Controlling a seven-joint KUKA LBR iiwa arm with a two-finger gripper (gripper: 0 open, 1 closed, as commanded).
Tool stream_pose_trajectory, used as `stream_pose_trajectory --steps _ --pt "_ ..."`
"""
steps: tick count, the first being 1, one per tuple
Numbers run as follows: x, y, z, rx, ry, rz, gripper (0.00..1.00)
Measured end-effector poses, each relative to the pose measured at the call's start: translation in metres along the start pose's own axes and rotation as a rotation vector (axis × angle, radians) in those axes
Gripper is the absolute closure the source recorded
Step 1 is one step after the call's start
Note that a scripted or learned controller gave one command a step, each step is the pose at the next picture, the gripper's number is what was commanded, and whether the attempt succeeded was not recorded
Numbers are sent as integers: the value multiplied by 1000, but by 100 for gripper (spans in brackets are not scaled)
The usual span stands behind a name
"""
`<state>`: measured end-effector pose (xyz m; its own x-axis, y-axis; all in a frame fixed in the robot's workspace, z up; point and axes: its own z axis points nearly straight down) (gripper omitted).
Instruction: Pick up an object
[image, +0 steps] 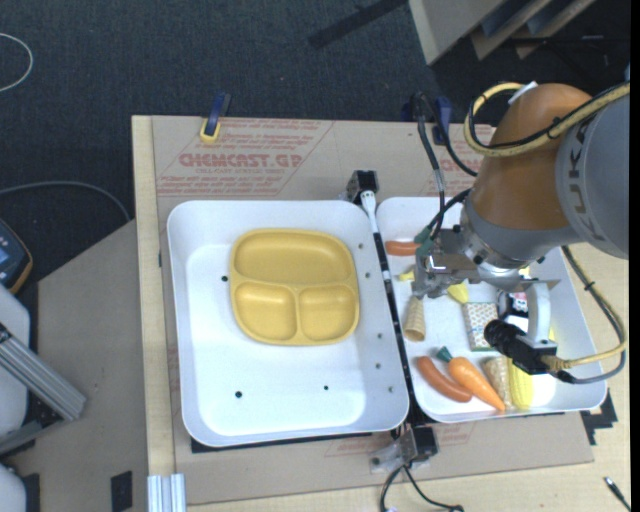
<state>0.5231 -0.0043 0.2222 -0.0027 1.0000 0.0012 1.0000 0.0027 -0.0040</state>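
Bright, even light from above; the white bins are close to washed out. Soft shadows lie under the arm over the right bin. Dull glare on the orange band. Focus is fair, with mild softness and grain, dimmer toward the dark floor

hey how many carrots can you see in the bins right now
2, both at the front of the right bin: a darker carrot and a brighter orange carrot touching beside it. The arm covers part of that bin, so more may be hidden.

One fixed camera looks down at a slant on both bins; arm enters from right.
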Motion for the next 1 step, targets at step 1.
stream_pose_trajectory --steps 1 --pt "-1 2 -3 -4 -1 2 100"
